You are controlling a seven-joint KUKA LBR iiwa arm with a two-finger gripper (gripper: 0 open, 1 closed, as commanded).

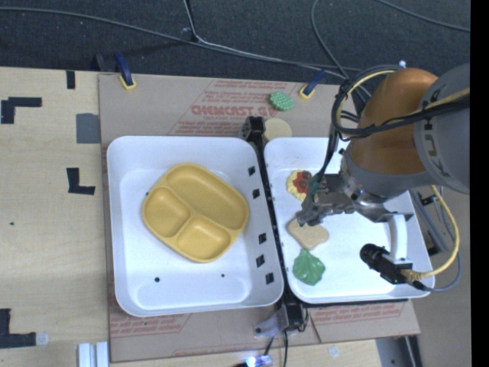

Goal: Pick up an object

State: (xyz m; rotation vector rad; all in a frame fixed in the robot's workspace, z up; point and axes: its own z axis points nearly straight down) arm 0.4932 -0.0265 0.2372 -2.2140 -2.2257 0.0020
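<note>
Robotics lab: clamped bench board (221,109), trailing cables (229,48).

Two bins sitting side by side on table (46,205). Divided tray (195,212) lying in left bin (126,281). Right bin (348,289) holding pizza-slice toy (298,183) farthest back, bread-slice toy (309,235) just before it, leafy toy (308,267) nearest front. Hand (312,211) hanging over bread-slice toy. Small round toy (280,100) lying on table behind bins.

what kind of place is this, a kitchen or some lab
Most likely a robot test lab, not a kitchen. Two white bins sit clamped on a cardboard sheet, loose cables run over dark carpet, and the items are toys: a yellow divided plate and small pretend food.
</note>
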